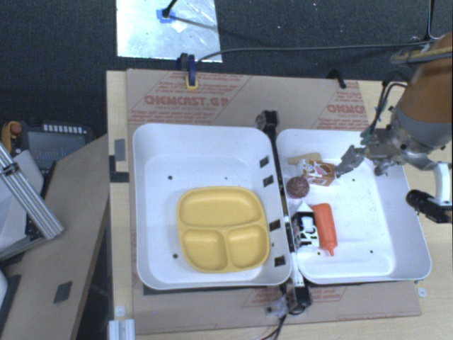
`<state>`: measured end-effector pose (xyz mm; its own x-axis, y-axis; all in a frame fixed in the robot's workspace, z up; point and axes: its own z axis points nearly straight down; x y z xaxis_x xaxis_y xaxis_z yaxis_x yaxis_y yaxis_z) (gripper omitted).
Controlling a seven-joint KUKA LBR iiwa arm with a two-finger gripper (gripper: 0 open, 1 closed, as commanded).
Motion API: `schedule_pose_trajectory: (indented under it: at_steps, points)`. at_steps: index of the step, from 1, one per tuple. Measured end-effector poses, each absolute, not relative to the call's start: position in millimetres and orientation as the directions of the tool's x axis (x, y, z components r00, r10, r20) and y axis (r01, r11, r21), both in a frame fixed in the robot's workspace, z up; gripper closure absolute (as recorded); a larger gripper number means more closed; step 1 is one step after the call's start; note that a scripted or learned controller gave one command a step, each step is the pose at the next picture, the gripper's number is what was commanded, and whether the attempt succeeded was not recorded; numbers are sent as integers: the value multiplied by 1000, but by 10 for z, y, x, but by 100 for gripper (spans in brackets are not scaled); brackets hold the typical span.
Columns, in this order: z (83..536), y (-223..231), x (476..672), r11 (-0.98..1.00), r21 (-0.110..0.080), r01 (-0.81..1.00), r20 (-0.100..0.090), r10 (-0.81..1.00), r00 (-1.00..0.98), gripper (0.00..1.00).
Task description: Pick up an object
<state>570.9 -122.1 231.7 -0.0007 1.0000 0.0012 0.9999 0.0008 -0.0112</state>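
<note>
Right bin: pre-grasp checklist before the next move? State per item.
1. Targets in right bin: ok. Orange bottle, brown ball, wrapper and black-and-white item lie at its left side.
2. Gripper over that bin: ok, just right of the wrapper.
3. Jaws state: cannot tell.
4. Anything held: cannot tell, nothing seen between the jaws.
5. Bottle free to grasp: not ok, black-and-white item crowds its left side.
6. Yellow tray out of the way: ok, in left bin.
</note>
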Motion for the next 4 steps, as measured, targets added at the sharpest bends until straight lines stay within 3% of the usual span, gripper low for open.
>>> schedule_pose_trajectory:
  at_steps: [1, 4]
  points:
    - [2385, -1219, 5734, 3, 2, 1000, -1, 1000, -3, 0]
    - [914, -1160, 5782, 1, -3, 1000, 1, 1000, -1, 0]
